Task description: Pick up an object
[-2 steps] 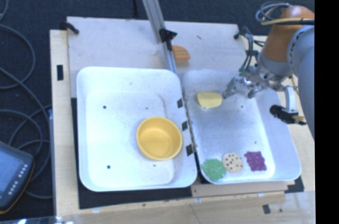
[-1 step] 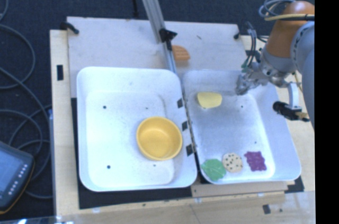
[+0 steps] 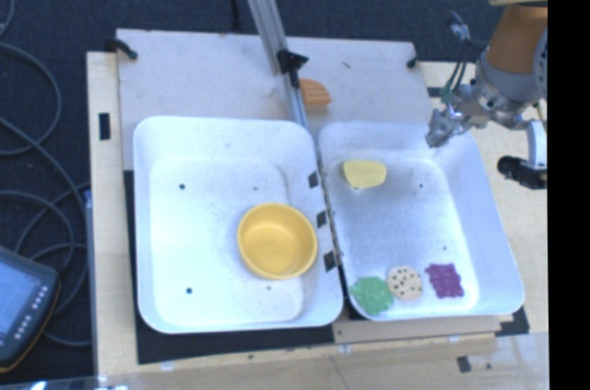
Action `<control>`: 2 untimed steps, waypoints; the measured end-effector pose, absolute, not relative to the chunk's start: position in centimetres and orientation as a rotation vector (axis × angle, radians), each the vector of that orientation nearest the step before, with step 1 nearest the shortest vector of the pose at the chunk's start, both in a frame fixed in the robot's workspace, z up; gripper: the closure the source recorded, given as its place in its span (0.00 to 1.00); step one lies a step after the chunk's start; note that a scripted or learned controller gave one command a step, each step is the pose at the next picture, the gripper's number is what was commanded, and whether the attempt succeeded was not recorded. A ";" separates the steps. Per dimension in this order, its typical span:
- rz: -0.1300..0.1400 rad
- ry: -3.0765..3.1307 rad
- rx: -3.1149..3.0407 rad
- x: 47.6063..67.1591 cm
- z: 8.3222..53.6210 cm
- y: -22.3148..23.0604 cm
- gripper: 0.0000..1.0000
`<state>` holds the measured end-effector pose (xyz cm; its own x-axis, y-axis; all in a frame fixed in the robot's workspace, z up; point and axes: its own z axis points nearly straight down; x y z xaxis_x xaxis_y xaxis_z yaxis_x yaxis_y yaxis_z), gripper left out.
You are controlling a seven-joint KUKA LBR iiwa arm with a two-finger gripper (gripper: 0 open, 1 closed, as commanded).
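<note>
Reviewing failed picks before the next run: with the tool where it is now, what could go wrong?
The tool hangs by the right bin's far rim and could clip that wall descending. The green, cookie-like and purple pieces crowd the near wall, so a grasp there may nudge neighbours. The yellow piece looks flat, likely slipping.

Open floor is left across the middle of the right bin (image 3: 479,222); its near edge is crowded by three small pieces (image 3: 406,285), and a yellow piece (image 3: 364,173) lies far-left.
</note>
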<state>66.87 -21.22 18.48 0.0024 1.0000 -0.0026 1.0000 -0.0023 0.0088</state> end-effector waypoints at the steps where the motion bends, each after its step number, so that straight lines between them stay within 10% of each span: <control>1: 0.005 2.218 2.217 67.0 22.2 -21.4 1.00; 2: 0.003 2.229 2.213 65.8 23.1 -15.4 1.00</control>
<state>65.79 -15.45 23.10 -0.0069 1.0000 0.0011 1.0000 0.0069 0.0019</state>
